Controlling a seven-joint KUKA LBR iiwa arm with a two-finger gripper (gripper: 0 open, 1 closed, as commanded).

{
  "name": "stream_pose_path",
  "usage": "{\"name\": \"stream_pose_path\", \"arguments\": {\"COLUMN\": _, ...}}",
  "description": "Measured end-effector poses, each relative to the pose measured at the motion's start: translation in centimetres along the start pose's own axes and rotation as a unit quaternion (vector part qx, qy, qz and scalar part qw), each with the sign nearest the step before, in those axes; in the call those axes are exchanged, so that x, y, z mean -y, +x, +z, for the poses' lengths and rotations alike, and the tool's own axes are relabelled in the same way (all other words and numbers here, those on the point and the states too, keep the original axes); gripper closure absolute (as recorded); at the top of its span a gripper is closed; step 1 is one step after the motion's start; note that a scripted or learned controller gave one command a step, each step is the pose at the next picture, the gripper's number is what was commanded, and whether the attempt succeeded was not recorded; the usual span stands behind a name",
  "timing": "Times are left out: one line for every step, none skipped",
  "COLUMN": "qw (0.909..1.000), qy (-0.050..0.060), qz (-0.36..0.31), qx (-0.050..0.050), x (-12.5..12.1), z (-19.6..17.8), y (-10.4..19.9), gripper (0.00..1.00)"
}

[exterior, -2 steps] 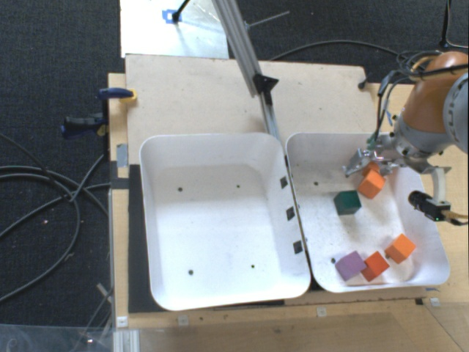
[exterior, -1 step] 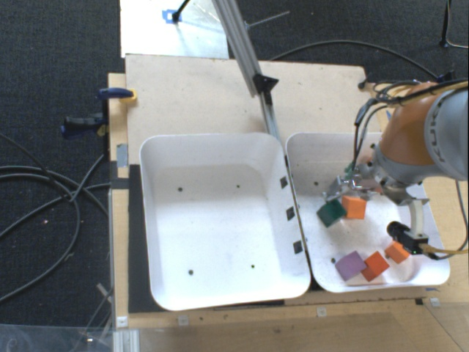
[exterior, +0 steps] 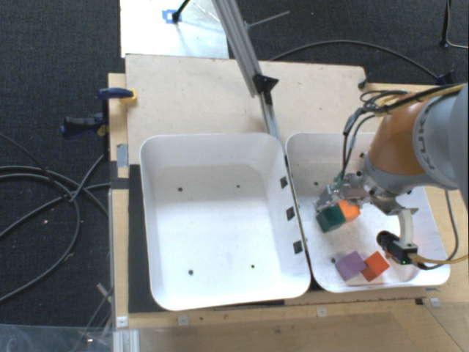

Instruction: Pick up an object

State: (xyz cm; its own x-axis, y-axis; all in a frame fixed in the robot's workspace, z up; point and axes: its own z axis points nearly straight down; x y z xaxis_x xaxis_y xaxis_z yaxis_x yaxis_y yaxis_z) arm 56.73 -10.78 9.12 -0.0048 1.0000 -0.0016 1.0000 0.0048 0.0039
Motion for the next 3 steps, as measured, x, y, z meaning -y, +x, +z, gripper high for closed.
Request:
{"name": "stream_pose_path", "arguments": {"qw": 1.0, "qy": -0.001, "qz": 0.0, "qx": -0.001, "x": -0.1, "z": -1.0, "y": 0.0, "gripper": 1.0}}
{"name": "stream_pose_path", "arguments": {"qw": 1.0, "qy": -0.004, "qz": -0.004, "qx": -0.002, "x": -4.1, "z": -10.4, "y": 7.4, "gripper": 1.0}}
{"name": "stream_pose_path", "arguments": {"qw": 1.0, "qy": 0.0, "qz": -0.004, "qx": -0.002, "x": -6.9, "z": -9.9, "y": 13.4, "gripper": 1.0}}
